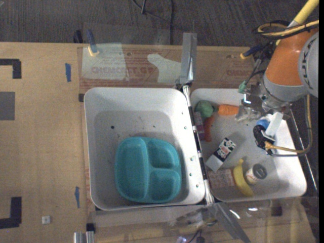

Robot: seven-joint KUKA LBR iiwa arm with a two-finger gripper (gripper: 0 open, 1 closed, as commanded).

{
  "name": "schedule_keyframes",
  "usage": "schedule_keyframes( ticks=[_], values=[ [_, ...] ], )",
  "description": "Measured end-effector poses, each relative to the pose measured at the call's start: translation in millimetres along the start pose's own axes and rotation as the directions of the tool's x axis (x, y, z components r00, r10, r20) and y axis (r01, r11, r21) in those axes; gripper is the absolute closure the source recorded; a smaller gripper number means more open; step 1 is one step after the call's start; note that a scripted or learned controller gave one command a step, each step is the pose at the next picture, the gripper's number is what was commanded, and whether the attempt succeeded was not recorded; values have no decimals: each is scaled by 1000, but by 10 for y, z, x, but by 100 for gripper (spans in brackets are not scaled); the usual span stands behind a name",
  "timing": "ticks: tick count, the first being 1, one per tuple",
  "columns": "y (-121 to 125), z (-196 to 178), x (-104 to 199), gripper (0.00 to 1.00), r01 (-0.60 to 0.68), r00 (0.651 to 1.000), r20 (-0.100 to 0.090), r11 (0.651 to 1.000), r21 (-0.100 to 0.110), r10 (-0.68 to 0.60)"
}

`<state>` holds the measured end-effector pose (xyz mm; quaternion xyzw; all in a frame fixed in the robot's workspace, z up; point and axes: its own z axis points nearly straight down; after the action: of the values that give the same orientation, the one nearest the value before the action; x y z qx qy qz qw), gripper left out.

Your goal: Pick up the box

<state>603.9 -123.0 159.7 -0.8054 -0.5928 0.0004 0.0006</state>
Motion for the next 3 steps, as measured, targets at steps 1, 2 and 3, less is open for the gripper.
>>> schedule_keyframes(
  ticks=[1,2,3],
  values=[
    [157,-255,1133,100,-72,997,-1,997,-2,72],
    [42,-348,1968,100,-279,960,0,960,-2,279],
    [-22,-978,1523,100,-338,941,0,941,-2,338]
  ],
)
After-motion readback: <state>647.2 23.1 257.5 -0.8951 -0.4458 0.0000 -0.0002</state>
